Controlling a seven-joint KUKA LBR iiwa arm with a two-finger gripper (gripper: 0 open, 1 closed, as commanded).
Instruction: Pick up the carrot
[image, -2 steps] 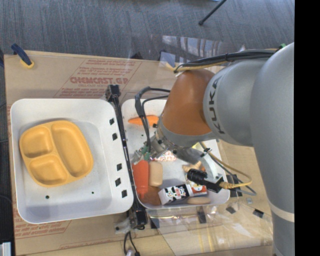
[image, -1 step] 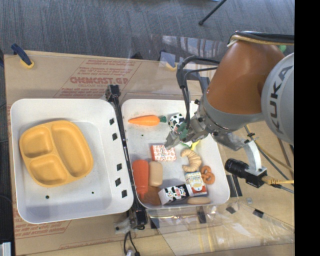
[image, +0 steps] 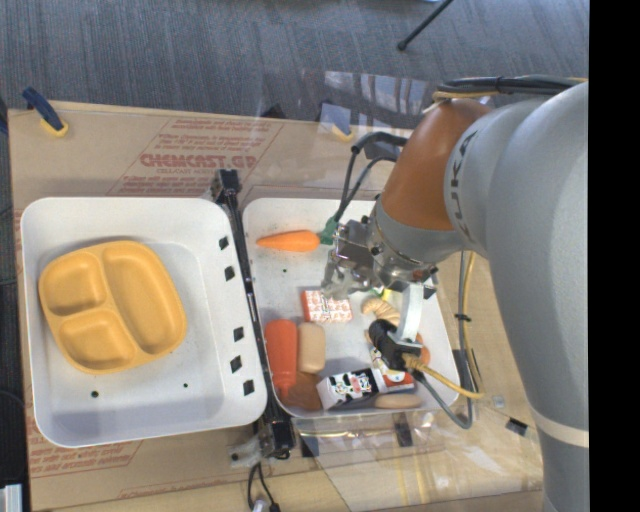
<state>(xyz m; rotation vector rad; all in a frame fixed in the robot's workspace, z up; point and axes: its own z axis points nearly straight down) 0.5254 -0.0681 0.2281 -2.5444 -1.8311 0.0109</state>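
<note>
Your arm (image: 500, 200) overhangs the right bin (image: 262, 300) on cardboard (image: 120, 160), carpet (image: 200, 50) beyond; gripper (image: 345, 275) state unclear, carrot (image: 288, 240) beside it

Orange carrot (image: 287, 240), yellow tray (image: 110, 303)

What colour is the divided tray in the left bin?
The divided tray is yellow, seen clearly in the camera view against the white left bin.

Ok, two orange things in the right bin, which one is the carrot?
The carrot is the tapered one with a green tip, lying across the bin's far end beside the gripper. The other, a blunt orange-red sausage, lies near the front.
</note>
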